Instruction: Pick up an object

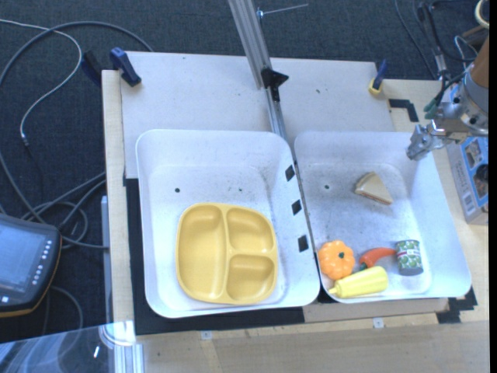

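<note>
**Pincer hangs at the right bin's far corner, objects lying toward the near side**

Pincer (420, 141) sits over the far right rim of the right bin (435, 200), at the end of the arm that enters from the right side of the camera view. Its tips are small and blurred against the white wall, so I cannot tell how far apart they stand, and nothing shows between them.

Taking the right bin as the landmark: the closest candidate is the tan wedge (374, 187), lying on the bin's floor toward its far half, leftward and a little nearer the camera than the pincer, with its long edge running slantwise across the floor. The other things crowd the bin's near edge, well apart from the pincer: an orange pumpkin (336, 259), a yellow corn cob (361, 283) just beside it, a red-orange carrot (377, 255), and a small green can (408, 256) standing upright.

In my judgement the wedge is the easiest reach, since it lies alone.

Beside the right bin, the left bin (155, 208) carries a yellow divided plate (227, 252).
</note>
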Available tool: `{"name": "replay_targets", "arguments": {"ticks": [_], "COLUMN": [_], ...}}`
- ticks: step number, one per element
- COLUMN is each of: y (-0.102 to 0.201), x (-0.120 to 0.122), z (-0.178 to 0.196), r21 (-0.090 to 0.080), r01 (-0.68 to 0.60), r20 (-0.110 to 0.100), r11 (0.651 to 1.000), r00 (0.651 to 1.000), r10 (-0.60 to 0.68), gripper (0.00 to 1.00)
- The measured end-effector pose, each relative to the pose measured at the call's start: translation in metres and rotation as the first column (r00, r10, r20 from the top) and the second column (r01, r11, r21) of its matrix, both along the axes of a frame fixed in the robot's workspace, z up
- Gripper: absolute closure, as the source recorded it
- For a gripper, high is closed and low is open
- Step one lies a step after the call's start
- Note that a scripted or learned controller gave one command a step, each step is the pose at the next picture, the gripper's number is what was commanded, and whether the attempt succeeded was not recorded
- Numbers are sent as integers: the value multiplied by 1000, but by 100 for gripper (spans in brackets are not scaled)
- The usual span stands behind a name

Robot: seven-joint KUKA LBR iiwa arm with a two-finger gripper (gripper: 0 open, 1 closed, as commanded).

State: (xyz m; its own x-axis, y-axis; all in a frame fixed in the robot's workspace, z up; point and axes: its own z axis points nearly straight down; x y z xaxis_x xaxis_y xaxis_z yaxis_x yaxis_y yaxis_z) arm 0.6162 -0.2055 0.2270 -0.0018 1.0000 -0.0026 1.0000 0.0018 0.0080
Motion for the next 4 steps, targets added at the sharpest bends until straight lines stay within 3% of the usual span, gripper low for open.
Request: {"name": "replay_targets", "arguments": {"ticks": [1,4], "y": [58,214], "x": [3,8], "z": [-8,7], "r21": [6,6], "r01": [-5,-6], "r20": [-10,-8], "r11": [1000,1000], "r00": [1000,1000], "r10": [5,6], "gripper": [100,100]}}
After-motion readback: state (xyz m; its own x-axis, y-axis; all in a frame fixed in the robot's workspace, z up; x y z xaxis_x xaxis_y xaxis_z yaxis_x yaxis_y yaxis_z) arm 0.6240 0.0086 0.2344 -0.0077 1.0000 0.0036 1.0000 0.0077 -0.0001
